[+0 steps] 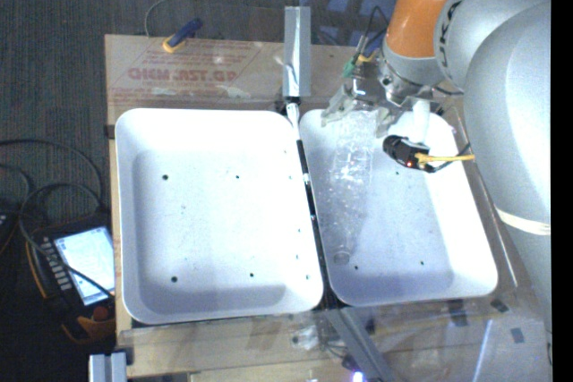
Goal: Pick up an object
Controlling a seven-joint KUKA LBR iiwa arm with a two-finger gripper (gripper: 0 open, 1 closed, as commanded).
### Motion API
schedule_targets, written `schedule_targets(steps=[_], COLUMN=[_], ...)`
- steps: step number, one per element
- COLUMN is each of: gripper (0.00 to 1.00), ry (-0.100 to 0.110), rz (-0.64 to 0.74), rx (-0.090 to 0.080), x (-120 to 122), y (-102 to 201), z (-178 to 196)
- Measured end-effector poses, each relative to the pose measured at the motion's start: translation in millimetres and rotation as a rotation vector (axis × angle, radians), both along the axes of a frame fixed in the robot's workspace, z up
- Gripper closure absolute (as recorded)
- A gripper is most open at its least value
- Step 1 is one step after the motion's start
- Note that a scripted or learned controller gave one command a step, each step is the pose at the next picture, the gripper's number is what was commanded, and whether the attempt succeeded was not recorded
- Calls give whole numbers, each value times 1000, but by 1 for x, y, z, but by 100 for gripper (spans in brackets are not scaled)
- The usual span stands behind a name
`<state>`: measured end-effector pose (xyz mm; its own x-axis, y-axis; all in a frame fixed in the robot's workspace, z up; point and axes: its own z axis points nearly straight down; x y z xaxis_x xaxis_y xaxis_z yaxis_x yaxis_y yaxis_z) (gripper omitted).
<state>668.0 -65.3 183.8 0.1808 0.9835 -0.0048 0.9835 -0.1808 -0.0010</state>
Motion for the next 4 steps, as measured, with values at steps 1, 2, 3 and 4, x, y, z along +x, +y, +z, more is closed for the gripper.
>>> schedule_targets(steps=[1,2,3,4], gripper=[100,100,100,100], ry=[-18,0,-15,-1], rz=[6,104,93,72], rx=[2,3,2,4], x=[5,0,4,0], y=[-25,12,-24,23], z=[-57,0,-59,30])
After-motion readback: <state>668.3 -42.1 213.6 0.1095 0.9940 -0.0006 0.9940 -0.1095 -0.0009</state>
